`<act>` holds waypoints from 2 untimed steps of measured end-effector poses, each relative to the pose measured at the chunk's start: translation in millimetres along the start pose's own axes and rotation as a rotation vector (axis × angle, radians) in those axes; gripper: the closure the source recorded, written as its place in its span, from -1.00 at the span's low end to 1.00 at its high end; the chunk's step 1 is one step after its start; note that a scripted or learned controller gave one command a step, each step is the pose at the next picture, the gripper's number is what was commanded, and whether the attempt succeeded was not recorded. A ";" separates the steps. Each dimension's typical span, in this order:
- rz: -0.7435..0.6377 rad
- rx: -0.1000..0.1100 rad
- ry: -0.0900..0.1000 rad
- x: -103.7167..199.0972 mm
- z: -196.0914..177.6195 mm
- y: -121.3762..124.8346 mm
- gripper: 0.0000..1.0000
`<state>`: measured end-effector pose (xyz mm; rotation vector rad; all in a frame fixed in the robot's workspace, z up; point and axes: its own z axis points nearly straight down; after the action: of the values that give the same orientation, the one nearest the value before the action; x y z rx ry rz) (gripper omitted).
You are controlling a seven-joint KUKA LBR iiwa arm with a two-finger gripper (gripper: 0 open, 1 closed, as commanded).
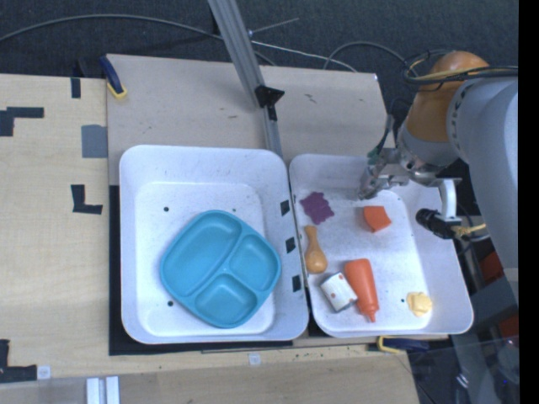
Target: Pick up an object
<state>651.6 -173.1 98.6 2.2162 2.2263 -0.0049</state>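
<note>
Camera view: the tool (373, 183) is seen low over the right bin (438, 259), its grip state not discernible. An orange block (376, 218) lies just beside it. A centred, vertical descent over the block is advised before any closing.

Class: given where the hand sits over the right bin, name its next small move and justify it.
Probably lower the hand and shift slightly toward the orange block. The block lies just below the hand in the right bin, apart from the other items, so it looks like the nearest uncrowded grasp.
</note>
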 end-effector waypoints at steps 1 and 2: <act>0.003 -0.005 0.001 -2.6 -45.0 -4.9 1.00; 0.003 -0.007 0.001 2.9 -106.1 1.0 1.00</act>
<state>652.7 -169.9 204.7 2.2165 2.2204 0.0043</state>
